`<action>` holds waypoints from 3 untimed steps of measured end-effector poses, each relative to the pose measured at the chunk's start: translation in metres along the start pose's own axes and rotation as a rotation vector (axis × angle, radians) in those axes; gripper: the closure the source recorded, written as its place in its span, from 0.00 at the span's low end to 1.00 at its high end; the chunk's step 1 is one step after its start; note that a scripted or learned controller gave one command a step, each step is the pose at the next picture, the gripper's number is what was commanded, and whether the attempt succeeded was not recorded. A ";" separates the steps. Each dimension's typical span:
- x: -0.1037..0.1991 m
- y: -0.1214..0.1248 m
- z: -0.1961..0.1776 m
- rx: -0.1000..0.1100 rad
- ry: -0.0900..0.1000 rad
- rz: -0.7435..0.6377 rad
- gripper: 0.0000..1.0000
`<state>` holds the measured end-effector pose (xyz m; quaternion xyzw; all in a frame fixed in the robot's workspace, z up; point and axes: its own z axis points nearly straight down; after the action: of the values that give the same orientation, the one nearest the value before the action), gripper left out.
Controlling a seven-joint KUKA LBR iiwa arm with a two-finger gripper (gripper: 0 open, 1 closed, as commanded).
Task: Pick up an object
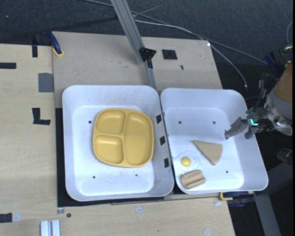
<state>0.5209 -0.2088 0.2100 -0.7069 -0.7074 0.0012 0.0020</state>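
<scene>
The wooden worktop (113, 58) carries two white bins side by side; the left bin (73, 132) holds a yellow divided plate (123, 136), lying flat near its middle; the right bin (206, 104) holds a tan wedge (209, 151), a small yellow round piece (186, 161) just left of it, and a brown bread-like roll (192, 179) near the front wall; the gripper (238, 129) hangs over the right bin's right rim, apart from the wedge, grasping nothing; whether it is released or clenched I cannot tell.
</scene>
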 end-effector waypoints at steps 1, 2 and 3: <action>0.000 0.001 -0.001 -0.003 -0.001 -0.001 0.00; -0.004 0.000 0.043 0.001 -0.001 0.001 0.00; -0.005 -0.009 0.104 0.003 0.001 0.001 0.00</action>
<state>0.5114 -0.2141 0.1061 -0.7071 -0.7071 0.0020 0.0033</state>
